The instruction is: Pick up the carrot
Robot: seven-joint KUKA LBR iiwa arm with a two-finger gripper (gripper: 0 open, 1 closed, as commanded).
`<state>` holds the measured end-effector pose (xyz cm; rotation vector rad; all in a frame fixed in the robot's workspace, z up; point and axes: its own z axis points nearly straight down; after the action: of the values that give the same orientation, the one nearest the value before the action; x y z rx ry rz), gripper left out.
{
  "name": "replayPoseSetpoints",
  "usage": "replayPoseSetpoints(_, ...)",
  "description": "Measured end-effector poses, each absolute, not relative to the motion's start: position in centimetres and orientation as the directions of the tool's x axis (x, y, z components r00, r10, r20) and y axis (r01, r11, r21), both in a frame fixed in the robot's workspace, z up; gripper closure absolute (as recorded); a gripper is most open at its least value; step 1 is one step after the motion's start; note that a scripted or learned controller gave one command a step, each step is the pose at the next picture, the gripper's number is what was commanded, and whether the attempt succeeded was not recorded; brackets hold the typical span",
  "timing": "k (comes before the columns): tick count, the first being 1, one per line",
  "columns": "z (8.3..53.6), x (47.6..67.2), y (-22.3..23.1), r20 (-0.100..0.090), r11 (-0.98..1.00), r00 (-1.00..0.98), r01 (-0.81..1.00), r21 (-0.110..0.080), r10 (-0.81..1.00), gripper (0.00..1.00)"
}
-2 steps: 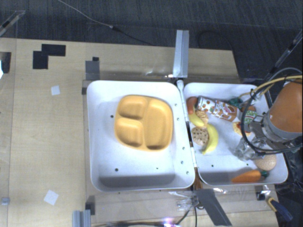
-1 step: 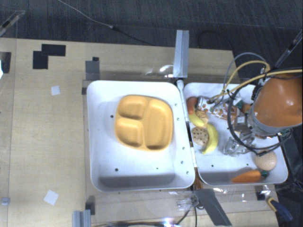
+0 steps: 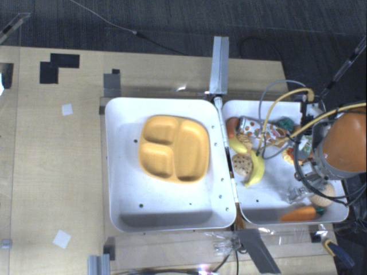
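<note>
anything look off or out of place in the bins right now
Nothing looks spilled or broken. The yellow divided plate sits askew in the left bin. In the right bin, the carrot lies against the near wall, apart from the banana and cookie cluster.

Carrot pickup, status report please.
Gripper low in right bin. Orange tapered carrot lies loose by front wall, beside gripper. Tan round item crowds it.

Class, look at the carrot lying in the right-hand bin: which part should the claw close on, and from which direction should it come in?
Probably the thick middle of the carrot, coming straight down from above. It lies flat, lengthwise along the near wall of the right bin, so the claw should likely close across its narrow width, not its ends; the wall crowds any sideways approach.
</note>
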<state>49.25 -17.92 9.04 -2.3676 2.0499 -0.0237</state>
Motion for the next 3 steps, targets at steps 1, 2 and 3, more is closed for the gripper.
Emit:
replayPoseSetpoints(1, 8.9, 51.7, -19.9, 0.006, -0.536, 0.536, -0.844, -0.010, -0.844, 1.00)
replayPoseSetpoints(2, 10.0, 52.9, -18.9, 0.001, -0.773, 0.773, -0.635, -0.005, -0.635, 1.00)
replayPoseSetpoints(3, 9.2, 52.7, -17.7, 0.006, -0.944, 0.944, -0.329, -0.002, -0.329, 1.00)
